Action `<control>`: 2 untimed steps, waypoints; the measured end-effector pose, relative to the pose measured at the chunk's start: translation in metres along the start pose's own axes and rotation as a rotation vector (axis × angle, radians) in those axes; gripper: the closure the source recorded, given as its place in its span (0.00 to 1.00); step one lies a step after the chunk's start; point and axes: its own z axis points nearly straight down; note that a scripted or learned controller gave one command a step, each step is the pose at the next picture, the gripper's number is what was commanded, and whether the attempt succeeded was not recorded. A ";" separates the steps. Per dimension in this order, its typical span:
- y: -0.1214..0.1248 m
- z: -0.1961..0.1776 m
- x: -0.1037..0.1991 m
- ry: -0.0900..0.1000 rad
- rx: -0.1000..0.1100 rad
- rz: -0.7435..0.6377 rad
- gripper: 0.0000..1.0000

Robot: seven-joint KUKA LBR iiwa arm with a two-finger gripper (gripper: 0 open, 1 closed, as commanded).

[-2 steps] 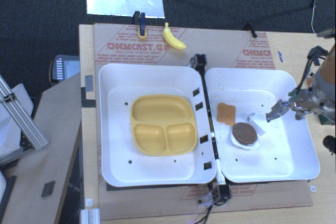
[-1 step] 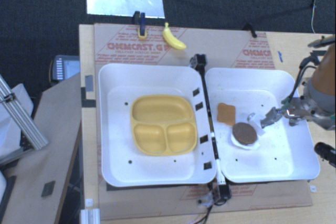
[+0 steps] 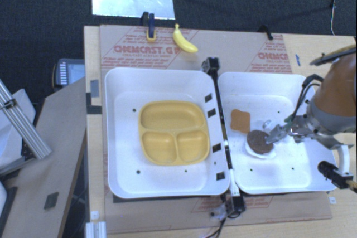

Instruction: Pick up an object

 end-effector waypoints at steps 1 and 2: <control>0.006 0.035 -0.001 -0.005 -0.020 0.003 0.00; 0.008 0.022 -0.001 -0.005 -0.025 0.000 1.00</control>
